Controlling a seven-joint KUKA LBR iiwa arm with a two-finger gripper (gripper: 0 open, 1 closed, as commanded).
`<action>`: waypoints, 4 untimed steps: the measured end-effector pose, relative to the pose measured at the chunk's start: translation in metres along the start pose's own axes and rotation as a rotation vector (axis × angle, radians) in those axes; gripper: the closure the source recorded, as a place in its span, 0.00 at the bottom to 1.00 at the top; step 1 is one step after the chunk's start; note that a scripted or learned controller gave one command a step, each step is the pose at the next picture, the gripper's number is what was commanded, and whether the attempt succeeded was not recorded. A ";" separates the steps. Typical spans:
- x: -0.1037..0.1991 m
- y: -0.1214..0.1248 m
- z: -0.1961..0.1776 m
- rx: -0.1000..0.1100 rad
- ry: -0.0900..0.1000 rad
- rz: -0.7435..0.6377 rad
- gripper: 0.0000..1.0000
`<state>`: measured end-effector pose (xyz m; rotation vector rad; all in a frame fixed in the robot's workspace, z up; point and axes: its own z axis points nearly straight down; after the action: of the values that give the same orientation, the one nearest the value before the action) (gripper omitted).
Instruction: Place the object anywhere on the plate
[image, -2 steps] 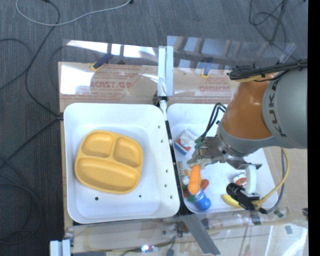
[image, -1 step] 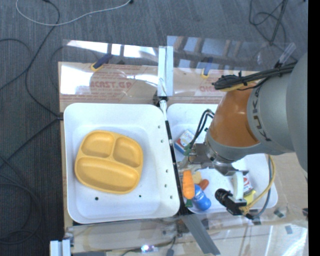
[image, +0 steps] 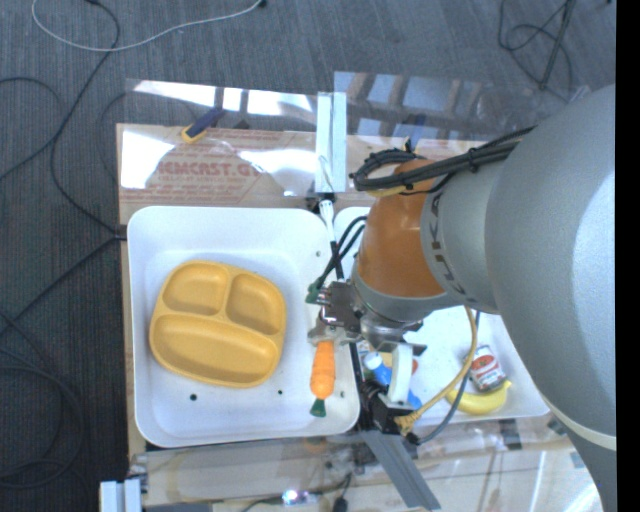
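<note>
A yellow three-section plate (image: 217, 322) lies in the left white bin (image: 215, 415), left of centre. An orange toy carrot (image: 322, 370) with a green tip pointing toward the front hangs over that bin's right side, just right of the plate. My gripper (image: 326, 334) is directly above the carrot's upper end and is shut on it. The grey arm with its orange band (image: 400, 255) reaches in from the right and hides much of the right bin.
In the right bin (image: 525, 402) lie a yellow banana (image: 482, 401), a small red and white can (image: 487, 368) and a blue and white item (image: 384, 373) under the wrist. A ridge between the bins runs just right of the carrot.
</note>
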<state>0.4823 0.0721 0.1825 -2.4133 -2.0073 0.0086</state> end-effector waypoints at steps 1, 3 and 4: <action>0.107 0.002 0.033 0.001 -0.002 -0.048 1.00; 0.127 -0.009 0.003 -0.003 -0.003 -0.248 0.00; 0.084 0.128 -0.230 -0.006 -0.003 -0.455 0.00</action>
<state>0.6248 0.1314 0.4114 -1.9015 -2.5043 0.0046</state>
